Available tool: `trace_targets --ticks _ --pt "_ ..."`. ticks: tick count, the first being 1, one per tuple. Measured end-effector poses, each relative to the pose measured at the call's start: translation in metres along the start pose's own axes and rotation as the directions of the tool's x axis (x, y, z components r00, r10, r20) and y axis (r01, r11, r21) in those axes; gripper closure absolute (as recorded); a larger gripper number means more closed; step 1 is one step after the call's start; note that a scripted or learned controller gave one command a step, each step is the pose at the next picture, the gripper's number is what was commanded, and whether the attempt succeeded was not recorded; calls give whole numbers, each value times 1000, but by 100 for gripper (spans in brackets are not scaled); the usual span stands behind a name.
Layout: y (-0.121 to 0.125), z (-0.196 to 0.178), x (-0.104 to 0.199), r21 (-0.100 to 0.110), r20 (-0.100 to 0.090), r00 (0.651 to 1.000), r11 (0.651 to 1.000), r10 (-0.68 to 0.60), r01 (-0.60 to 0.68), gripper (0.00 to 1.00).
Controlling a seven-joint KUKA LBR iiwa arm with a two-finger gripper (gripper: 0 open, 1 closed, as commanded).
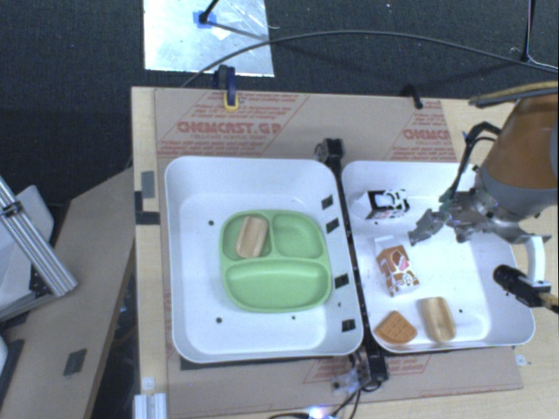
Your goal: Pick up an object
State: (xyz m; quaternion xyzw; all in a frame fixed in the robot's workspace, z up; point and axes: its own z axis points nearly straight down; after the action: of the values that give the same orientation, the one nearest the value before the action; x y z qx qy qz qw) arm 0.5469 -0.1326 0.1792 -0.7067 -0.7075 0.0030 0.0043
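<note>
The worktop [148,260] is carrying two white bins side by side. The left bin [192,199] is holding a green plate [279,278] with three compartments, and a tan bread piece [251,235] is lying in the plate's upper left compartment. The plate is sitting near the middle of this bin.

The right bin [498,321] is holding four small things. A black and white object [387,202] is lying near the bin's far left corner. A carton [396,269] with red and white print is lying a little left of the bin's middle. A round waffle [396,327] is resting near the bin's near left corner, touching or almost touching the near wall. A tan bread roll [438,318] is lying just beside the waffle, on its right, apart from it.

The arm is reaching in from the right side over the right bin. The end effector [423,229] is hanging above the bin's floor, between the black and white object and the carton and a little to their right. Its fingers are standing apart, with nothing between them. It is not touching any of the things.
</note>
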Motion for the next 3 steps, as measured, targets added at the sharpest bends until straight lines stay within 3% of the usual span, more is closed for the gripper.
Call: trace_targets --ticks 1,2,3 --pt "3 -5 0 -11 2 1000 1000 -2 2 0" --pt "8 49 10 -7 1 1000 1000 -4 4 0" --pt "14 73 10 -28 5 1000 1000 -3 3 0"
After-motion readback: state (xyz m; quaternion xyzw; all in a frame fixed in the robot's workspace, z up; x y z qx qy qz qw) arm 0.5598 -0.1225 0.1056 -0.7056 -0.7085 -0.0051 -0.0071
